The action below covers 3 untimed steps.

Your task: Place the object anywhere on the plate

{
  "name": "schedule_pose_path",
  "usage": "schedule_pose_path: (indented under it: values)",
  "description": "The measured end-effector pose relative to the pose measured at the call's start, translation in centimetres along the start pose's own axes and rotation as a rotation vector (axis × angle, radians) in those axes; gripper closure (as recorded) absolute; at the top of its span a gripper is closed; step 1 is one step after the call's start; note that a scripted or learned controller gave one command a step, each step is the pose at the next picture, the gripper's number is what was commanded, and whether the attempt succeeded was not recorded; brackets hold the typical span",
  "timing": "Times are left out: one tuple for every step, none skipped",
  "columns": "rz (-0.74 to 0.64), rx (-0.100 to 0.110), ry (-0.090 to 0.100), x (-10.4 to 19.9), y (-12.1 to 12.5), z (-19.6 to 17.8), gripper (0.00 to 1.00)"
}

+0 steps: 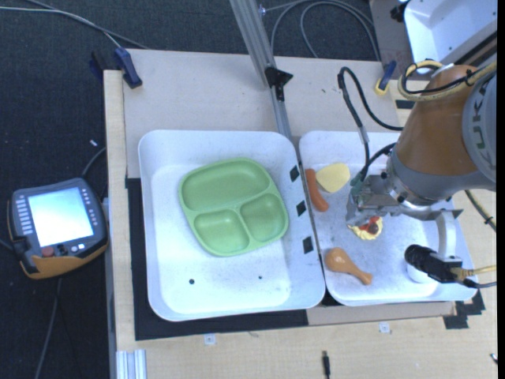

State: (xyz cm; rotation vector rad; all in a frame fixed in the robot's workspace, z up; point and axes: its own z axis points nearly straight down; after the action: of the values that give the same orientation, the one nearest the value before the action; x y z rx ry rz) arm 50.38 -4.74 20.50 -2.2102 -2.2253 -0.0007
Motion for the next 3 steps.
schedule_pose_path:
  values:
    - [0.0,-0.006,-0.002,5.0,0.6,-1.6,1.0]
    - [-0.001,-0.005,-0.001,11.0,0.7,-2.7,1.0]
    - [-0.001,-0.004,-0.001,16.7,0.4,-2.7,1.0]
